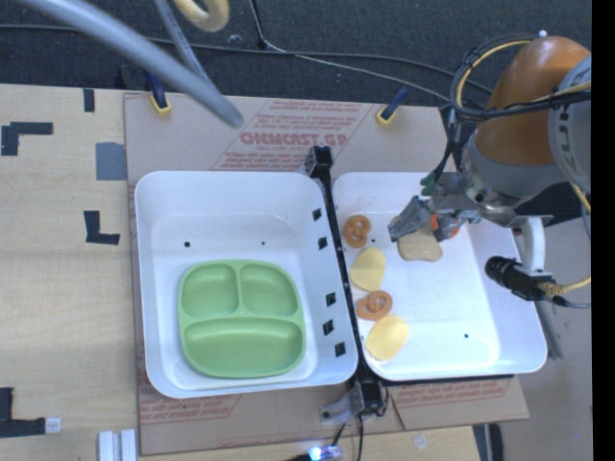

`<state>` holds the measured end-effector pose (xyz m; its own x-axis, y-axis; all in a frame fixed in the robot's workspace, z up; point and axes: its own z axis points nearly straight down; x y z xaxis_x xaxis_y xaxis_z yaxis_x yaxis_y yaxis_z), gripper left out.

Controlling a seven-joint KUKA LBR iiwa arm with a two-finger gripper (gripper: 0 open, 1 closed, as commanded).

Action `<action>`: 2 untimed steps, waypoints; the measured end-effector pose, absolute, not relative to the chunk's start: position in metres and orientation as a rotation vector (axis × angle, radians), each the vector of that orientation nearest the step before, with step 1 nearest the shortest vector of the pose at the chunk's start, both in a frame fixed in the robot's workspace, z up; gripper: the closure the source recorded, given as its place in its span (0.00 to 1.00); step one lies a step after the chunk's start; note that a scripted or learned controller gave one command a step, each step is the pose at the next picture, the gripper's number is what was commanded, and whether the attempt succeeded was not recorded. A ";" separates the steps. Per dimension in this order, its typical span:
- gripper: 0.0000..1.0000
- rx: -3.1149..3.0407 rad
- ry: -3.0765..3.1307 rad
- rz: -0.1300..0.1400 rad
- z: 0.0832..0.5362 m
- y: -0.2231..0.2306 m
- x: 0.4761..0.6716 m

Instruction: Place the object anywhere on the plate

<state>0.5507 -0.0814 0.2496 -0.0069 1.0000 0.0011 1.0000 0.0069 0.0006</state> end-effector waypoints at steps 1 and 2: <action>1.00 -2.214 -2.227 0.001 0.239 -0.037 0.563; 1.00 -2.214 -2.226 0.002 0.237 0.007 0.565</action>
